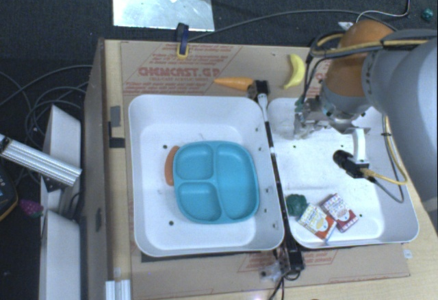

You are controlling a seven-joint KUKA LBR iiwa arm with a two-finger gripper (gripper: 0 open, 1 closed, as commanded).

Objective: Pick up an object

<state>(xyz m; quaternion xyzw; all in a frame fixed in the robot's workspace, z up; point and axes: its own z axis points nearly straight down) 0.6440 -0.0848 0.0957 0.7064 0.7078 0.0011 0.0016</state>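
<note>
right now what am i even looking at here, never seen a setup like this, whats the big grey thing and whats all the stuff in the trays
The big grey thing with the orange band is a robot arm, reaching in from the right. The picture comes from one fixed camera above the bench, looking down at a slant. The arm's grasping part, the end effector, is down at the back of the right bin; I cannot tell whether it holds anything.

Two shallow white bins sit side by side. The left bin holds a blue divided plate with an orange sausage-shaped toy beside it. The right bin holds a dark green object and two small snack packets near the front. Behind the bins, on the board, lie a toy banana and a toy carrot.
</note>
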